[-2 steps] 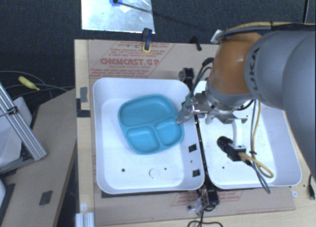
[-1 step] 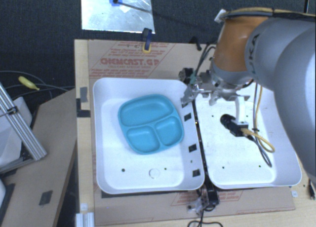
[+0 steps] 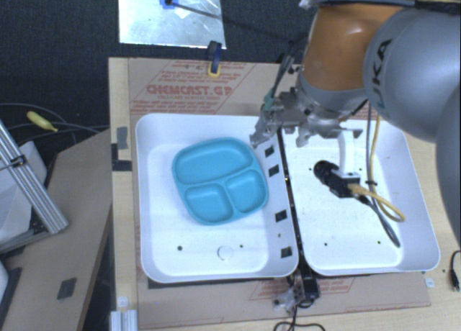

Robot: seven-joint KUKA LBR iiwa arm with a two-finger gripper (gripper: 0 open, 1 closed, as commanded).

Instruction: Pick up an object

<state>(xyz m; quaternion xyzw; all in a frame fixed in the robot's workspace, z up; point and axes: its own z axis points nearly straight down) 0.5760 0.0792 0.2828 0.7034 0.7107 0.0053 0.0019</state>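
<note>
A light blue plate [image 3: 218, 178] with three compartments lies flat in the left bin [image 3: 155, 200], toward its back and middle. My gripper [image 3: 314, 134] hangs under the orange and grey wrist, over the back left part of the right bin [image 3: 414, 200], close to the divider between the bins. It is to the right of the plate and apart from it. The wrist hides the gripper's lower end. Below it, a black piece [image 3: 329, 176] on a yellow cable [image 3: 382, 207] reaches over the right bin's floor.
A faint round mark [image 3: 227, 252] shows on the left bin's floor near its front. Both bins rest on a cardboard sheet [image 3: 194, 85]. A shiny metal plate [image 3: 169, 6] lies behind the bench. An aluminium frame [image 3: 25, 178] stands at the far left.
</note>
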